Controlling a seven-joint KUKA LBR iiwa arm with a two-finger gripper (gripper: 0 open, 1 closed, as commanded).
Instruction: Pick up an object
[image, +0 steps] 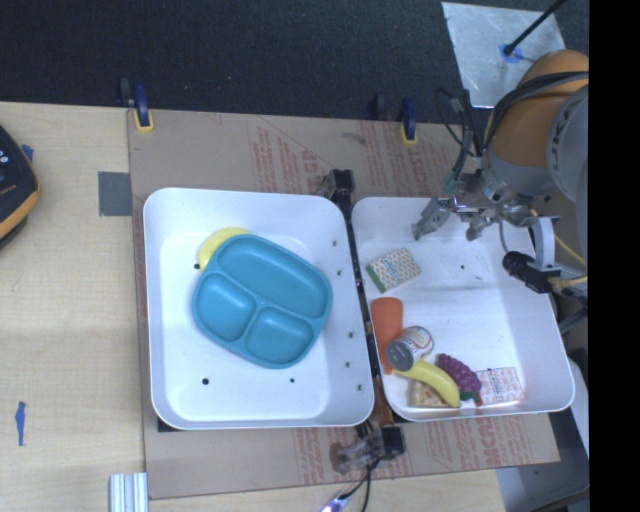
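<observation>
Over the right bin (520, 330), my tool (452, 216) hangs at the far rim with its fingers spread apart and nothing between them. The thing nearest for picking is the small patterned packet (393, 268), lying flat on the bin floor toward the left wall, just below and to the left of my tool as the camera sees it. Its long axis runs at a slant, from lower left to upper right, so that its upper right corner points roughly back at my tool.

The rest of the pile sits well apart from me at the near end of the same bin: an orange carrot (387, 318) lying lengthwise along the left wall, a small tin (408, 350) touching its lower end, a banana (433, 380) slanting down to the right, a bunch of purple grapes (459, 374) beside it and a pink-printed packet (499, 384) at the near right.

In the left bin (170, 380), a blue divided plate (262, 300) covers most of a yellow thing (217, 243) (too hidden to name).

My judgement: the coming move is a short reach down and leftward, fingers turned to close across the patterned packet's short side
</observation>
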